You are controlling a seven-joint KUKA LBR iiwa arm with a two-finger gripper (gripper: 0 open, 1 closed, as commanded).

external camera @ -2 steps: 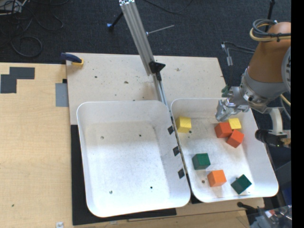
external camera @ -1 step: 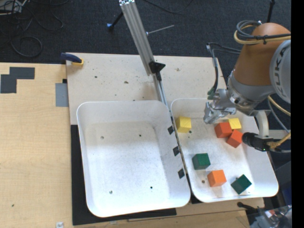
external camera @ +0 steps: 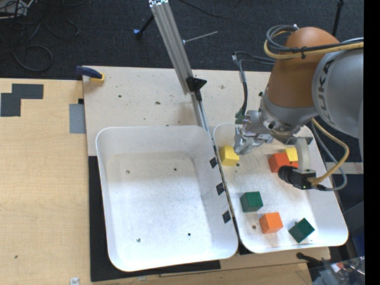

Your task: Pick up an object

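Camera view: gripper [external camera: 240, 148] low over yellow block [external camera: 228, 155] at right bin's [external camera: 332, 233] left wall; finger state cannot be judged. Risk: block wedged against wall, finger blocked, grasp slipping. Green cube [external camera: 251, 201] nearby.

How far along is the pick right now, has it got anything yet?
Done: the gripper has reached into the right bin and sits right at the yellow block near the bin's left wall. In hand: nothing visibly; the block looks to rest on the bin floor, just under the gripper. Left: grasp and lift. The green, orange and other blocks lie apart, untouched.
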